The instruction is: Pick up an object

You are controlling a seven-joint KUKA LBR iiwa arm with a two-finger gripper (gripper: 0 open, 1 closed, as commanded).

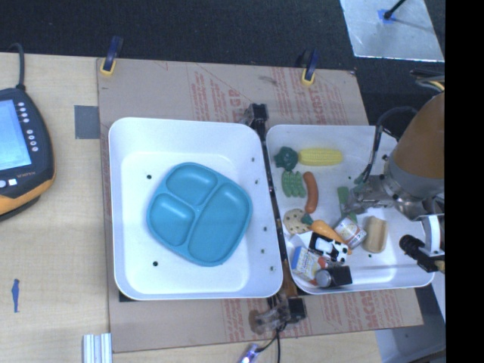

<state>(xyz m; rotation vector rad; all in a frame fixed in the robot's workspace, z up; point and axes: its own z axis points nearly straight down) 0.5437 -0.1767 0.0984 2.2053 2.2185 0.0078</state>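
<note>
1. The end effector hangs over the right bin, beside the toy food; whether it grips anything cannot be told.
2. Corn, a sausage and a carrot lie there.
3. A blue divided plate sits in the left bin.

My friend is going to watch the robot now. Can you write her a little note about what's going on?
Gripper: low in the right bin, at the right side of the toy food pile; I can't tell if it's open or shut.
Things: corn, sausage, green pieces and small packets all lie in the right bin. The blue divided plate sits in the left bin.
Done: nothing seen held yet.
Left: grab one object and lift it.
</note>
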